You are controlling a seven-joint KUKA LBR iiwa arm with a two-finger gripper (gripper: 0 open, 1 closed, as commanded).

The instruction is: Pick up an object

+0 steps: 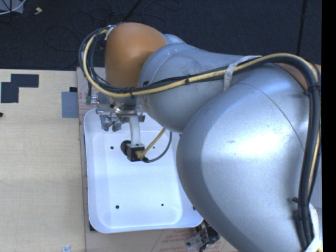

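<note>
Claw (116,121) at the far left corner of a white bin (136,193); the object's place is unclear.

Where the object lies cannot be told, since the grey arm (247,151) covers the bin's right side. The claw hangs over the bin's far left corner, and whether it is wide or narrow cannot be told. A few small dark dots (117,207) mark the bin's bare floor. The orange band (131,51) bulges above the claw. Left of the bin, the pale counter (37,167) bears dark angular patches (18,85) and a grey patch (68,104).
</note>
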